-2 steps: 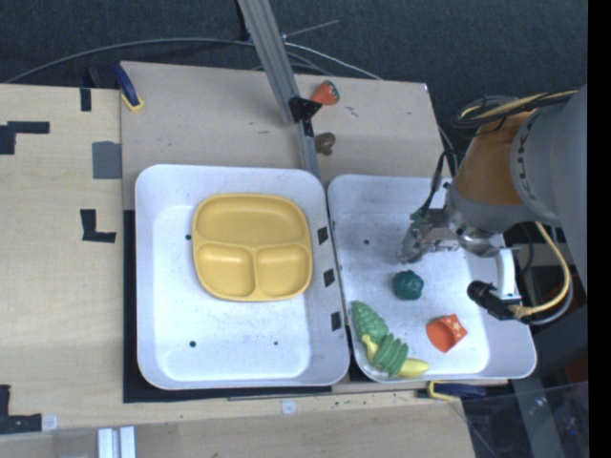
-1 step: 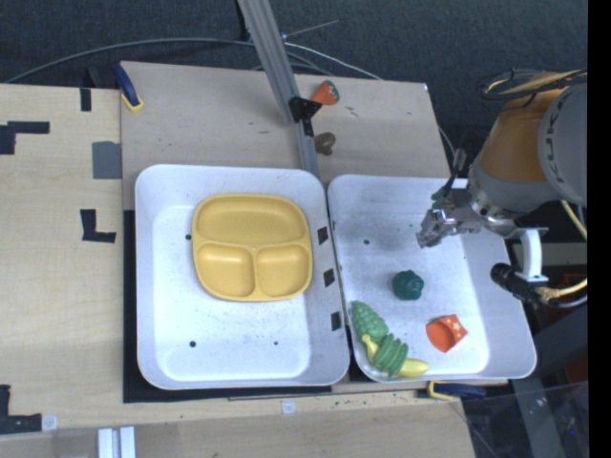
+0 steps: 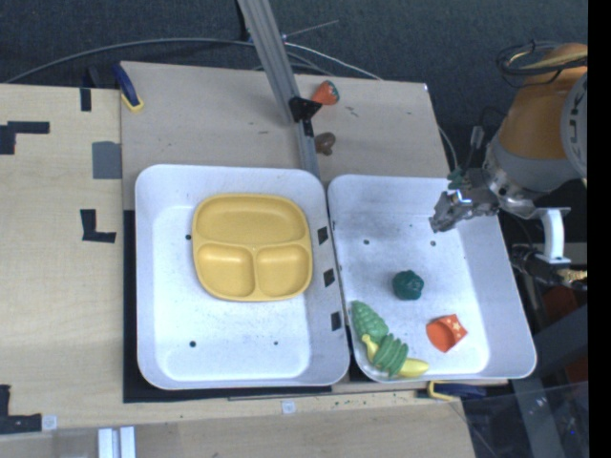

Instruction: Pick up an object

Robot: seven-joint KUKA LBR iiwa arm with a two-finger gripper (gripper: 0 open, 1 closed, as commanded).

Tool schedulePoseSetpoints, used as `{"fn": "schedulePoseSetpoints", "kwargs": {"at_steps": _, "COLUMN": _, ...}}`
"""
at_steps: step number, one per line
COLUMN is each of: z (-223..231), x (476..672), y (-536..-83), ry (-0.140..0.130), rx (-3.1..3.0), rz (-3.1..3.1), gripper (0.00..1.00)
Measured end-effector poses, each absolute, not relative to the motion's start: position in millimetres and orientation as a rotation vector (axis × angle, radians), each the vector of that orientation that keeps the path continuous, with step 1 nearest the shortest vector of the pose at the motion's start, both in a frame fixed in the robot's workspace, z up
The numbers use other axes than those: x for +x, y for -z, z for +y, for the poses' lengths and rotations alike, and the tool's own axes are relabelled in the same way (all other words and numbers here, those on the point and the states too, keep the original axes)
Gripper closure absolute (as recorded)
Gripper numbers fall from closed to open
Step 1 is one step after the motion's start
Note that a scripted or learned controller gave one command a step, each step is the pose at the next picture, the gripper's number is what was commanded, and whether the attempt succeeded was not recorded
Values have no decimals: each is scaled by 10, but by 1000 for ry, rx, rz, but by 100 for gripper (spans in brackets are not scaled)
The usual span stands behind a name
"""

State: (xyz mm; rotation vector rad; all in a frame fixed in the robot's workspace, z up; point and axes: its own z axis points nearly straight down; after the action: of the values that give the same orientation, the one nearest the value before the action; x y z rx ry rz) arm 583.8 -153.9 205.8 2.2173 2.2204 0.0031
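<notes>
Wooden tabletop [image 3: 220, 113] fills most of the frame and carries two shallow white bins side by side, walled so that loose things stay within the arm's reach. Left bin [image 3: 158, 284] holds a yellow divided plate [image 3: 253, 246], lying flat in its upper half. Right bin [image 3: 496, 284] holds the candidates for picking, all in its lower half: a green and yellow toy [image 3: 385, 344] against the lower left wall, an orange piece [image 3: 446, 332] to the right of it, and a small dark green object [image 3: 409, 284] near the middle. Grey and orange, the arm [image 3: 539, 141] enters at the upper right, and its jaws [image 3: 447, 214] hang over the bin's upper right part. Whether they are parted or closed, I cannot tell. Nothing is seen between them. The dark green object, the nearest, lies below and a little left of them, clearly apart.
</notes>
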Motion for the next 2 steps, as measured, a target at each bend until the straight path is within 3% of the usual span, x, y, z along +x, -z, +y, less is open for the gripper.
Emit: {"fn": "schedulePoseSetpoints", "kwargs": {"at_steps": 2, "z": -407, "x": 6059, "y": -2128, "ry": -2, "rx": 2213, "rz": 2231, "gripper": 100}}
